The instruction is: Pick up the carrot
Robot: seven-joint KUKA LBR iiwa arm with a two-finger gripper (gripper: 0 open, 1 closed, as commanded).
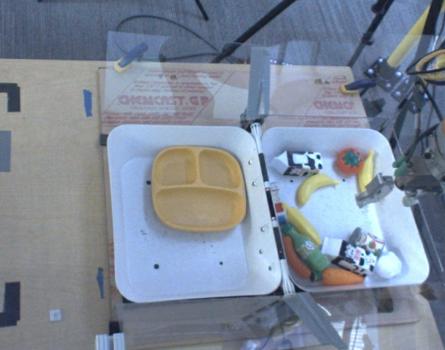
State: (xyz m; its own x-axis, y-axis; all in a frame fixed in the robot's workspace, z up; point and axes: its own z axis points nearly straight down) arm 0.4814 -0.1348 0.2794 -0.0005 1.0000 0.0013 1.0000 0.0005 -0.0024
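The carrot (344, 276) is orange with a green top and lies along the front wall of the right bin (416, 239). It sits between a green bottle (305, 246) and a white egg (388, 266). A second orange piece (294, 257) lies against the bin's left wall next to it. My gripper (376, 190) hangs over the right side of this bin, well behind the carrot and not touching it. The arm reaches in from the right edge.
The right bin also holds two cow-patterned cartons (299, 162) (357, 252), a tomato (349, 160), and yellow bananas (316, 187) (366, 170) (301, 223). A yellow divided plate (198, 188) lies in the left bin (128, 268). Tripod legs and cables stand behind the bench.
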